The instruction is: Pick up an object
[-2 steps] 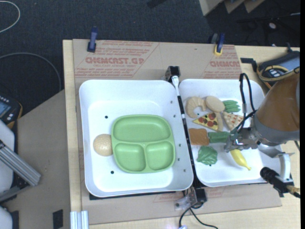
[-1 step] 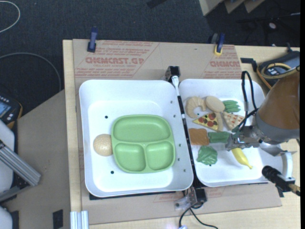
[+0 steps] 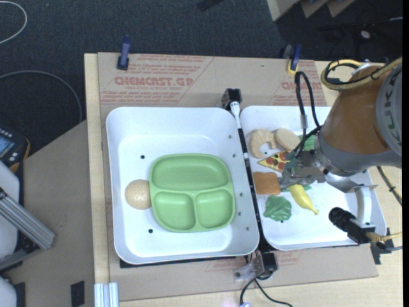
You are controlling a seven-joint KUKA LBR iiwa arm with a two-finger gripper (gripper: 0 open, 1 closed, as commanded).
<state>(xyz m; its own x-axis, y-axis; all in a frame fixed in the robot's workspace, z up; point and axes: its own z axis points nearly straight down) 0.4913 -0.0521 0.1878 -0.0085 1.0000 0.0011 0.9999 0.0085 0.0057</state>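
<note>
2 shallow white bins are seen side by side on the cardboard-covered worktop (image 3: 160,75). The left white bin (image 3: 121,139) holds a green 3-compartment plastic tray (image 3: 192,192), with a round beige bun-like item (image 3: 137,194) touching the tray's left edge.

The right white bin (image 3: 307,235) holds the toy foods. A pale curled croissant-shaped piece (image 3: 258,142) and a cream rounded bread piece (image 3: 285,137) are located near the far side. A pizza slice with red and yellow toppings (image 3: 273,162) lies just below them, and a brown square toast-like piece (image 3: 266,183) lies just below that. A green leafy lettuce piece (image 3: 278,208) sits nearer the front, with a yellow banana (image 3: 303,197) just beside it on the right.

The grey arm with an orange band (image 3: 358,120) is positioned over the right bin. The gripper (image 3: 299,170) is low among the items, between the pizza slice and the banana. Whether its fingers are wide or narrow cannot be told; no item is seen between them.
</note>
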